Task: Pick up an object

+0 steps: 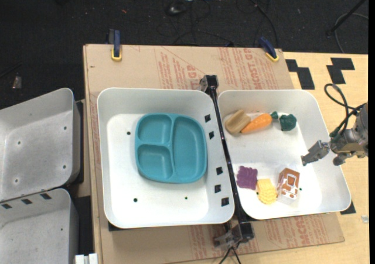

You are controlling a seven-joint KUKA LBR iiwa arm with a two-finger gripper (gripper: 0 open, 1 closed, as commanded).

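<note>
Low at the right bin's (328, 117) outer rim, pincer (324, 154) apart, nothing between.

Two shallow white bins sit side by side on a brown board. The left bin (117, 140) holds a teal divided plate (171, 147), lying flat near its middle. The right bin (310, 134) holds a tan bread piece (236, 121) touching an orange carrot (256, 123), with a dark green lump (286, 121) just beside the carrot's tip. Nearer the front lie a purple bunch of grapes (247, 177), a yellow corn cob (266, 191) and a small brown and white carton (288, 185), close together. The gripper (319, 151) hangs at the right bin's right edge, above bare floor, apart from every item.
</note>
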